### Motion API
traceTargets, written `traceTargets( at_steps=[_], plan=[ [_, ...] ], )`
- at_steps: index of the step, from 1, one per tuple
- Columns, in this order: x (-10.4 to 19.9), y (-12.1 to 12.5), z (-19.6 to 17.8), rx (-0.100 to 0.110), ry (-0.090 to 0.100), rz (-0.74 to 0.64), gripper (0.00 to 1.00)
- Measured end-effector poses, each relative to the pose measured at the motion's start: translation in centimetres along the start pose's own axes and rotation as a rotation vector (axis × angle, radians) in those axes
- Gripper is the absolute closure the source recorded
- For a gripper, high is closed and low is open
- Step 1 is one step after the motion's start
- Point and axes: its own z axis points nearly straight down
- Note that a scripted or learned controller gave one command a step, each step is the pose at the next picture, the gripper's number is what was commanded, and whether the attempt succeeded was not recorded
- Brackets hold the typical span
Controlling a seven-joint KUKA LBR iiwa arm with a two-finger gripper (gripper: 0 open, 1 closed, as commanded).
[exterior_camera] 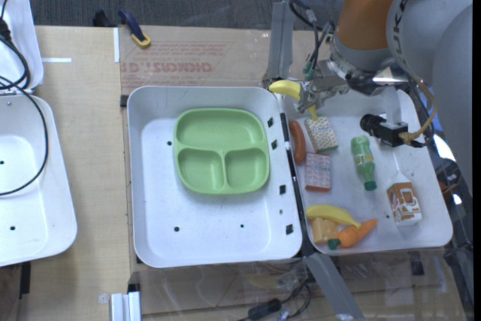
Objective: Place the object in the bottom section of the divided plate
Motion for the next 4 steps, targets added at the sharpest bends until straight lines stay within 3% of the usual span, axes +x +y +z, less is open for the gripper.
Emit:
traceTargets(
  at_steps=[1,2,3,4],
  plan=[
    [6.2,2.5,0.2,-0.002,0.000,-0.079,1.00],
    [8.9,1.1,-2.4,-0.002,0.000,-0.292,1.00],
    [8.9,1.1,-2.4,-0.001,0.000,-0.291,0.00],
    [8.4,-0.1,0.3,0.001,0.001,-0.272,0.00]
  ],
)
